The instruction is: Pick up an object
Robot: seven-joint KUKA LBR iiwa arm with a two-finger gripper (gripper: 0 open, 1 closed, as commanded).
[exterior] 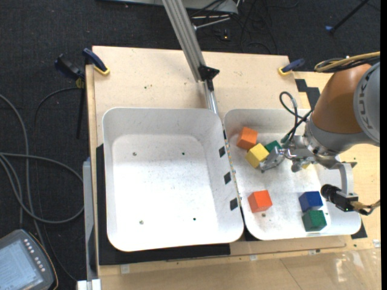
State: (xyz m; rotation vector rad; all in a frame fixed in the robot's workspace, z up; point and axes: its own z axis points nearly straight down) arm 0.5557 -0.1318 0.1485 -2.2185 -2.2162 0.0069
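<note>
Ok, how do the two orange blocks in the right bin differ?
The upper orange block lies near the bin's far side, close beside the yellow block; the lower orange block sits alone nearer the front. The upper looks duller orange, the lower redder and brighter. Both are small cubes of similar size, lying free of the gripper.

You have six small cubes in the right white bin: orange block, yellow block touching it, green block partly hidden, red-orange block, blue block against dark green block.
</note>
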